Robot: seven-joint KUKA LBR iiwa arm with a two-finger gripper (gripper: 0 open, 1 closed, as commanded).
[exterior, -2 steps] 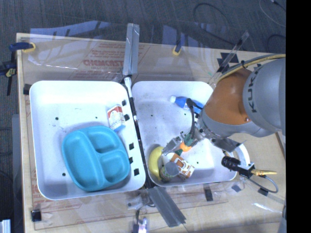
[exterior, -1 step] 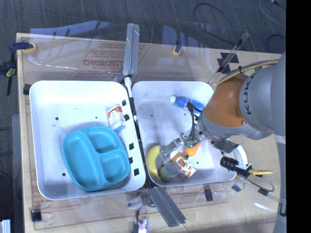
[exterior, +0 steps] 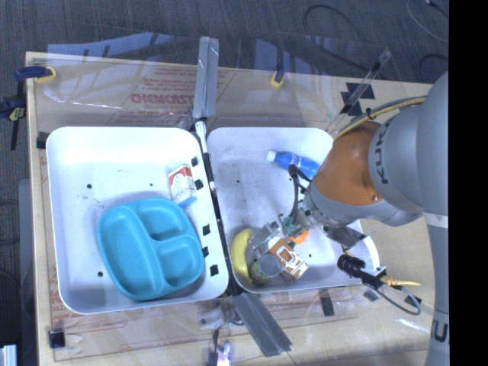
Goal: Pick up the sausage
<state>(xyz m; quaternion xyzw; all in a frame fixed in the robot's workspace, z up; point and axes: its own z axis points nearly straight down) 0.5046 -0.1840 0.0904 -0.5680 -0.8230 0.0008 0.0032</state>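
Yellow banana (exterior: 241,255) beside tool (exterior: 276,239), blue bottle (exterior: 293,161) behind

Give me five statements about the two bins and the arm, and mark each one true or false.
1. The blue divided tray lies in the left bin. True.
2. The blue bottle lies in the left bin. False: it lies in the right bin, near its far side.
3. The gripper is down among the cluttered items at the right bin's near side. True.
4. The small red and white carton rests inside the tray. False: it lies beside the tray's far edge, on the bin floor.
5. The yellow object is in the right bin. True.
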